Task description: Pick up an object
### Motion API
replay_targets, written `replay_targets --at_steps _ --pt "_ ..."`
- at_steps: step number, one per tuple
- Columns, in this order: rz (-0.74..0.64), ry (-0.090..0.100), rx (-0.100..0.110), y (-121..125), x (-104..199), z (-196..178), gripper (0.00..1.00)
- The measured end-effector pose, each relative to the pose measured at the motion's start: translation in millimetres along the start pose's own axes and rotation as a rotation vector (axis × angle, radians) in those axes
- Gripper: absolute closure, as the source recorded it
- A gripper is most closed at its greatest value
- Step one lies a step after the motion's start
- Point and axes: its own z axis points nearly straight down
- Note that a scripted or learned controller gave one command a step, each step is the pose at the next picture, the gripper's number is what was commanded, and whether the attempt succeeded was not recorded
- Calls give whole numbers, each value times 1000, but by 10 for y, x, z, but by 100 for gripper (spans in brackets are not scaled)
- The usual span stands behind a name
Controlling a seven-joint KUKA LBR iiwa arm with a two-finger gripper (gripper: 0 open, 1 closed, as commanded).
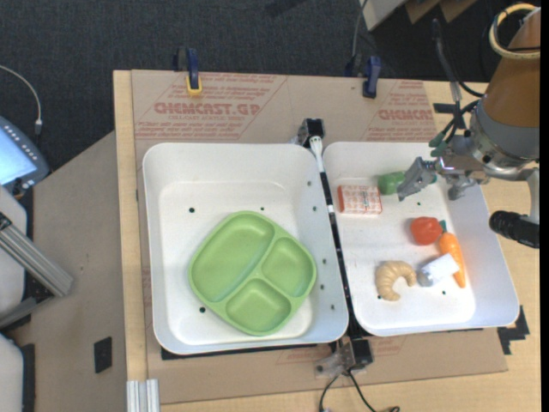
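Hand [434, 181] over right bin [489, 316]; grip state unclear. It half hides a green item [390, 182]. Six objects there; one plate [252, 272] left.

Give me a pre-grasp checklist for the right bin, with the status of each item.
1. Gripper over right bin: ok.
2. Nothing between fingers: ok.
3. Nearest target, green object, partly covered by gripper: cannot tell if graspable.
4. Pink box apart from other items: ok.
5. Carrot touching white block and red item: not ok for a clean pick.
6. Croissant lies free: ok.
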Motion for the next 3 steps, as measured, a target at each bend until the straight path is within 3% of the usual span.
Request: replay_targets --at_steps 1,3 --pt "-3 -2 -13 21 2 -67 0" --pt "-1 0 -7 141 -102 877 0"
